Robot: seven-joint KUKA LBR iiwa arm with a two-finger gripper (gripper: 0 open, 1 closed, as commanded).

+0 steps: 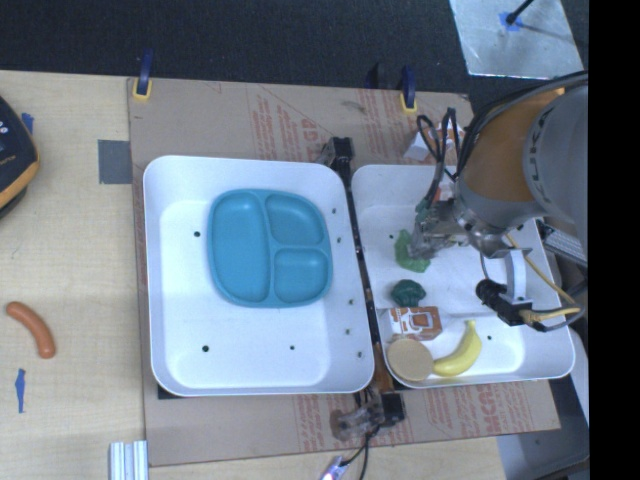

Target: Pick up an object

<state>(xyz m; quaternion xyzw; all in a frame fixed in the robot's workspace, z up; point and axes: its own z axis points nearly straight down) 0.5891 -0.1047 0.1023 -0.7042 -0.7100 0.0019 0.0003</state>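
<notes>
Below my gripper (432, 230), at its left edge, a light green object (410, 252) lies in the right bin (375, 193), touching or just under the tool's tip. I cannot tell how the gripper is set or whether it has hold of anything. A darker green lump (407, 292) sits a little nearer the camera, apart from the tool. Nearer still lie a small printed packet (414, 320), a tan disc (408, 359) and a banana (459, 352). The left bin (165, 268) holds a blue divided plate (269, 247).

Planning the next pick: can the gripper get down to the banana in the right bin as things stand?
Probably yes. The banana lies uncovered near the right bin's front wall, its tip against a tan disc. The gripper is further back, by a light green object.
</notes>
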